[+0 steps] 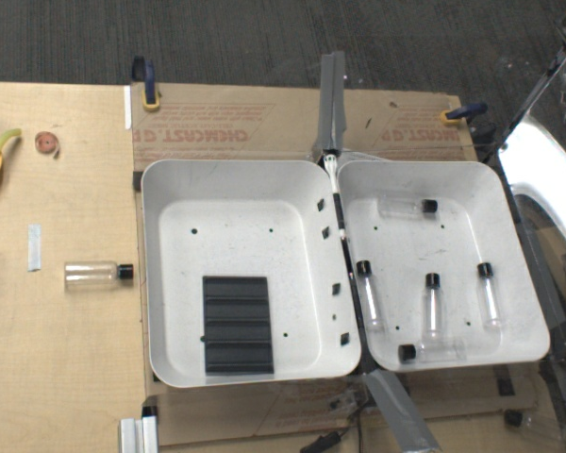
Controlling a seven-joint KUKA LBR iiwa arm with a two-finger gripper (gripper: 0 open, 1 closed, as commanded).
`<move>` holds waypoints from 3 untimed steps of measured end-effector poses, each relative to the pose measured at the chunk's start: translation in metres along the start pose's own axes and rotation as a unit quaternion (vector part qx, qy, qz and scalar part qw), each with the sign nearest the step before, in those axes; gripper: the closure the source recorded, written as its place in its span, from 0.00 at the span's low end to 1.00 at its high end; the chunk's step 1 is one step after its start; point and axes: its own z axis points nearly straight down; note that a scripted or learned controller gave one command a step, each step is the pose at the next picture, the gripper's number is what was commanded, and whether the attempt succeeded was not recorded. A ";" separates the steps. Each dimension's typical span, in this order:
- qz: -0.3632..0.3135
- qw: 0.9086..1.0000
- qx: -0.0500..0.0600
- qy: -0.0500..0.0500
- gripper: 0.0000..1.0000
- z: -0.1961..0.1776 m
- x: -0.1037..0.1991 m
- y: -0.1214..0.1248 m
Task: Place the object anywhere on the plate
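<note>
Left white bin (160,281): one black ribbed plate (237,326).
Right white bin (509,253): five clear black-capped vials (433,302).
Pincer: cannot tell its state.

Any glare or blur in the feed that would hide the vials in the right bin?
Camera view: even lighting, soft shadows. The clear vials blend into the white right bin, mostly marked by their black caps; the top one is faint. The black ridged plate in the left bin reads sharply. Upper-right corner shows bright blur.

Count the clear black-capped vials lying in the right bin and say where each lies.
5: one near the far wall, one along the left wall, two upright-lying mid-bin, one along the near wall. None seem hidden.
</note>
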 end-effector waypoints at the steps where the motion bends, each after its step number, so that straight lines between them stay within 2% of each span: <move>1: 0.010 1.000 0.000 0.000 0.00 -0.001 -0.060 0.004; 3: 0.012 1.000 0.000 0.001 0.00 0.000 0.021 0.012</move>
